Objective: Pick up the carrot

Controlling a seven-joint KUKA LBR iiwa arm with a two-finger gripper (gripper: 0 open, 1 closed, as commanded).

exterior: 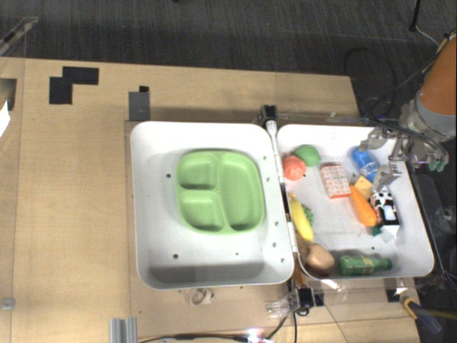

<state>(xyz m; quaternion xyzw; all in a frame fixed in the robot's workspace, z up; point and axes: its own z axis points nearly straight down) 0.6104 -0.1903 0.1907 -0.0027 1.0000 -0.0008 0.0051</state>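
The carrot (362, 206) lay in the right bin (421, 263), toward its right side, beside a yellow block (363, 186) and a black-and-white toy (386, 207). The gripper (389, 164) hung over the bin's far right part, just beyond the carrot; how far it was open I cannot tell

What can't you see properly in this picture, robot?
- The gripper: small and blurred in the camera view, so whether its fingers are open or shut can't be told.
- The carrot: its lower right end is covered by a black and white toy.
- The pink box: its print is too small to read.
- The arm: cut off by the picture's right edge.
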